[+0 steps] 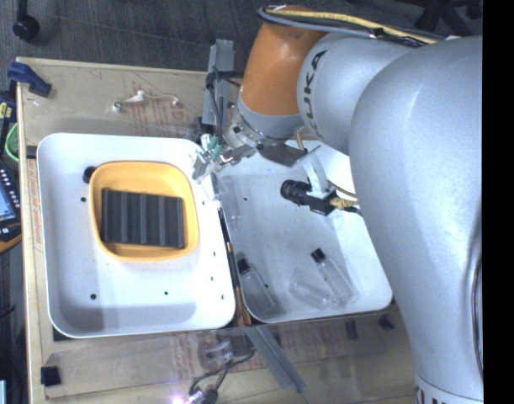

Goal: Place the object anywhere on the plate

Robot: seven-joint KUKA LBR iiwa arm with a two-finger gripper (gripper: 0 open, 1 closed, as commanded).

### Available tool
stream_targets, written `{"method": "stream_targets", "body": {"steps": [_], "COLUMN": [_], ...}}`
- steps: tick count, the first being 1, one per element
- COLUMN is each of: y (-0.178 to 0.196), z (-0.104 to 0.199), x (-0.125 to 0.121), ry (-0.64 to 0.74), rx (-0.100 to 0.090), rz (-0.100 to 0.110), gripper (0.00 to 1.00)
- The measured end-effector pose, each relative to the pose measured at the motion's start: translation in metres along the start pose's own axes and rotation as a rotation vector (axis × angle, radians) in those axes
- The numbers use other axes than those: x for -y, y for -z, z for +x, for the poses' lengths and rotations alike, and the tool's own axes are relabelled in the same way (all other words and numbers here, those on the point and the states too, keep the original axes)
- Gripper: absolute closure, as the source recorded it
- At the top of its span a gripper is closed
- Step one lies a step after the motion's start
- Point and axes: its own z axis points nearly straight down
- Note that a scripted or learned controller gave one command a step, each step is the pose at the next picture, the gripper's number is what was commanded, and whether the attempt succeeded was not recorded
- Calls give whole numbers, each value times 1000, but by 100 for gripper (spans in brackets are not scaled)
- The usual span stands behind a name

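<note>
On your far left, the left bin [63, 301] holds the yellow plate [143, 179], which carries a dark ribbed insert at its middle. Moving right, the hand [208, 154] hangs over the seam between the bins, near the plate's upper right corner; something small and greenish sits at its tip, but you cannot tell how the hand is set or whether it grips anything. Further right, the right bin [273, 251] holds a clear plastic bottle [332, 278] with a dark cap. Judge it light, slick and easily crushed; take it across the body.

Two white bins [130, 314] on wooden bench [105, 91]
</note>
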Motion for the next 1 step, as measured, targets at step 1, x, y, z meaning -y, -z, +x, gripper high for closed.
{"method": "stream_targets", "body": {"steps": [1], "y": [-1], "z": [21], "x": [-3], "ry": [284], "rx": [-1], "rz": [3], "gripper": [100]}}
